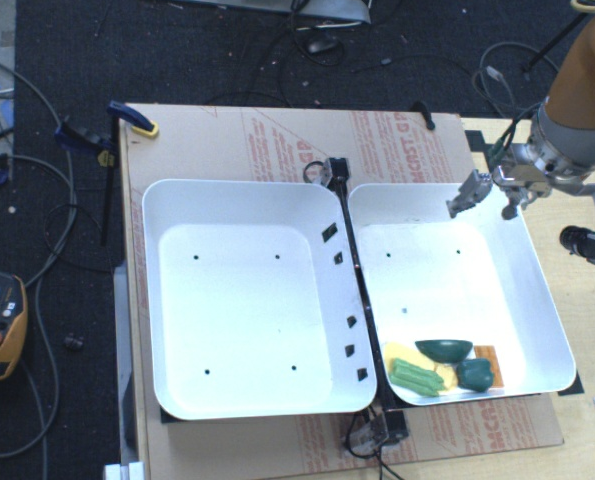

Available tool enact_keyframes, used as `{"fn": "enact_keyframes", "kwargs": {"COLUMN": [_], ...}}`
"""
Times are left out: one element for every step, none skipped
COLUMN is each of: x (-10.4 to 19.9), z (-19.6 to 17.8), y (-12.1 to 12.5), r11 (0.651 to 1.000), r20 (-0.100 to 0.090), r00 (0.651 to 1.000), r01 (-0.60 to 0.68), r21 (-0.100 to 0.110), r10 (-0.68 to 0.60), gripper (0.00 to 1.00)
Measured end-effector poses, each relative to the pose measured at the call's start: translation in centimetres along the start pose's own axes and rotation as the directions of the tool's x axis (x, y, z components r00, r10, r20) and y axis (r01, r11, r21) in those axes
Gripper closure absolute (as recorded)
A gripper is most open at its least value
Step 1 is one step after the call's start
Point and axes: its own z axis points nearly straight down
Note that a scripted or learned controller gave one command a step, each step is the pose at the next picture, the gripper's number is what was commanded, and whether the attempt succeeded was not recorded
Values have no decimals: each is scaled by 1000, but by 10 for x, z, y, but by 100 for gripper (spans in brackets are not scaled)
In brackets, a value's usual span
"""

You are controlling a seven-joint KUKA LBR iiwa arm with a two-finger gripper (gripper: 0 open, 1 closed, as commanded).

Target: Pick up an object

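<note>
- Gripper hangs over the far right corner of the right bin, and you can see its two fingers spread apart with nothing between them, so it is released.
- Your arm comes in from the right edge of the bench, its orange band just above the grey wrist.
- Objects for picking sit bunched in the near right corner of the right bin, well apart from the gripper.
- A dark green bowl-shaped piece lies farthest from the near wall of that bin.
- A ribbed green piece lies to its near left, resting on a pale yellow piece.
- A teal rounded piece sits just beside the ribbed one, toward the right wall, touching an orange flat piece behind it.
- You see the left bin touching the right bin along a black divider strip at the bench's middle.
- A blue and yellow clamp grips the far left corner of the bench.
</note>
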Motion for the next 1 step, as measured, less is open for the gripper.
{"fn": "enact_keyframes", "kwargs": {"x": [0], "z": [-10], "y": [0], "r11": [1000], "r20": [0], "r00": [1000], "r01": [0], "r21": [-1], "r10": [0], "gripper": [100]}}
